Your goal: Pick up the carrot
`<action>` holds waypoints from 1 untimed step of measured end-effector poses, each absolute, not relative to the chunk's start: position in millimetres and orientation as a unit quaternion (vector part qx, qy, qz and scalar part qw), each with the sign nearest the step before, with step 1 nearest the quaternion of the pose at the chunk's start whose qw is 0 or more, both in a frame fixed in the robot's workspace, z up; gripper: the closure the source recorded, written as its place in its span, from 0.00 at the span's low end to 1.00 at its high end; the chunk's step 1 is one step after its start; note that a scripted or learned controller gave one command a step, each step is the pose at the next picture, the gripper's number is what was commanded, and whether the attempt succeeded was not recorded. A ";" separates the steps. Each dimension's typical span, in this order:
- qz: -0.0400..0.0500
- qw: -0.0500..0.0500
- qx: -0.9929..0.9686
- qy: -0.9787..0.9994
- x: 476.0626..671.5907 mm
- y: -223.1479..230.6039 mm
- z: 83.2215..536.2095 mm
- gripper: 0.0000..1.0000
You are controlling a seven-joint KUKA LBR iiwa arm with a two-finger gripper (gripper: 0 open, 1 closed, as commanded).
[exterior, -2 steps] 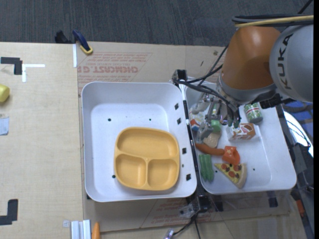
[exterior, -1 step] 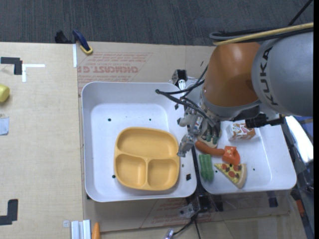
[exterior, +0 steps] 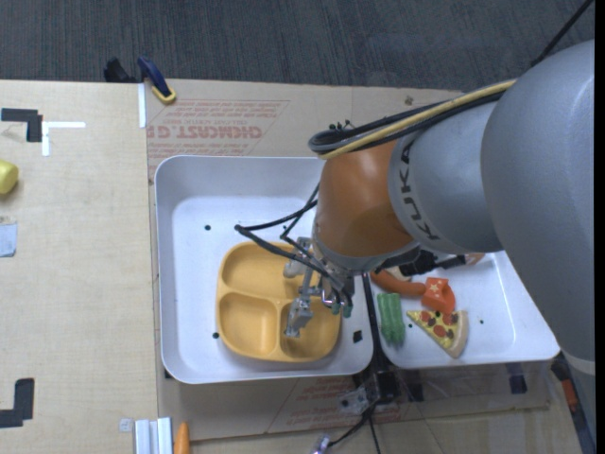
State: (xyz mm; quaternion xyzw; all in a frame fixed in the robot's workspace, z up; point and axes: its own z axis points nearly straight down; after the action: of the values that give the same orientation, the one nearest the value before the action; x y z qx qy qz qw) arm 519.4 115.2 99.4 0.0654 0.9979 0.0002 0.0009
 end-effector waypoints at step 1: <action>-0.001 0.000 0.065 0.998 519.8 113.9 106.4 1.00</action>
State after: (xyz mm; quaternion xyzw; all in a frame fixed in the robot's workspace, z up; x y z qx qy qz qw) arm 519.8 113.9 106.4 0.0652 0.9979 -0.0010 0.0002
